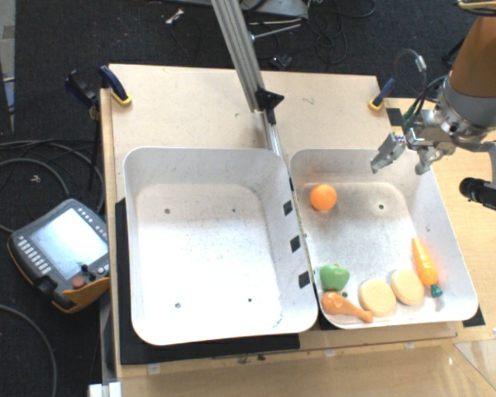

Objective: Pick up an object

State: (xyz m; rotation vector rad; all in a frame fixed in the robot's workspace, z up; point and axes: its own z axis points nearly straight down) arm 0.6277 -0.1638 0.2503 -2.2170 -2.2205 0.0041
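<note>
A pale wooden desk (190, 106) is set on a dark floor littered with cables, and a teach pendant (62, 255) is parked off to the left. Two shallow white bins are carried on the desk side by side. The left bin (140, 172) has no objects lying in it, so everything worth grabbing is found in the right bin (446, 222).

An orange ball (322, 197) is seen alone toward the far left part of that bin. Along the near edge a small cluster is packed: a green pepper (334, 276), a drumstick-shaped toy (345, 306), two cream-coloured rounds (379, 297) touching each other, and a carrot (425, 263) leaned along the right wall.

The gripper (407, 154) is held above the far rim of the right bin with its fingers spread apart and nothing between them.

The ball is probably the easiest pick. It's likely light, hard plastic, so no worry about crushing, but a smooth round thing can be squirted out or rolled away if it's pinched off-centre. It should be taken straight across its widest part. It lies to the left of the gripper and a bit nearer, close but apart, with bare bin floor all round it, so the fingers can be dropped either side without anything else being bumped.
</note>
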